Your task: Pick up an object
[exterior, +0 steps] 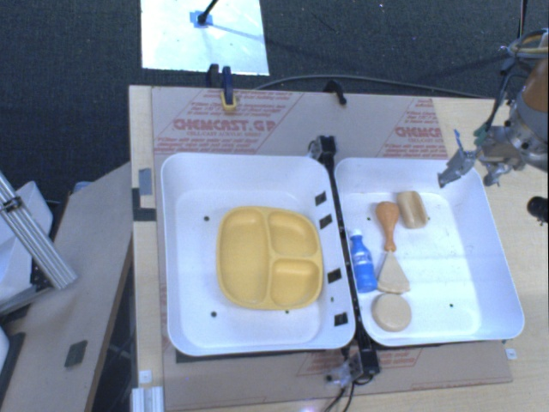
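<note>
The right bin (489, 230) holds several toy foods. A tan bread roll (412, 209) lies beside an orange-brown drumstick (388, 221). Below them are a blue bottle (362, 263), a pale wedge (393, 275) and a round beige biscuit (392, 312). My gripper (473, 172) hovers over the bin's far right corner, up and to the right of the bread roll. It is open, its fingers spread with nothing between them.
The left bin (193, 196) carries a yellow divided plate (270, 257). A black clipped divider (330, 221) joins the two bins. A metal rail (34, 239) slants at the far left, off the bench.
</note>
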`<action>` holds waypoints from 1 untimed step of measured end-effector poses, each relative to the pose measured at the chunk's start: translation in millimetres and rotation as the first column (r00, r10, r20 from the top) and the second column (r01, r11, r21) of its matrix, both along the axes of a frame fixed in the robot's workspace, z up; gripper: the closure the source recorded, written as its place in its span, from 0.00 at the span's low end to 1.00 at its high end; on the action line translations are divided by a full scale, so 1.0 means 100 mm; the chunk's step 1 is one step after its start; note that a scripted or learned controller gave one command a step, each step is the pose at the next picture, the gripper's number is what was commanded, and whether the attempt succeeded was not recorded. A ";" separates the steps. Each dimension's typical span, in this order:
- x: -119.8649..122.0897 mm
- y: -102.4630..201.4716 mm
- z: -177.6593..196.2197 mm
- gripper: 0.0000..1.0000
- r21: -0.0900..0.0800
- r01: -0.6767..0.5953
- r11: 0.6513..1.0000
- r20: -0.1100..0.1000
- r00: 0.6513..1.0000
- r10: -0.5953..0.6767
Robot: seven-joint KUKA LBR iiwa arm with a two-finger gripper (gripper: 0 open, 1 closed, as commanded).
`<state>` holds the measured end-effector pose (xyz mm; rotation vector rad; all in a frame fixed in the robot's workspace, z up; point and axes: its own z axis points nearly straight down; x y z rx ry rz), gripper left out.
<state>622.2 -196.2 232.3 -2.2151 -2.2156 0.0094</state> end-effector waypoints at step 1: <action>0.02 0.01 0.08 0.00 -0.002 -0.003 1.000 0.012 1.000 0.003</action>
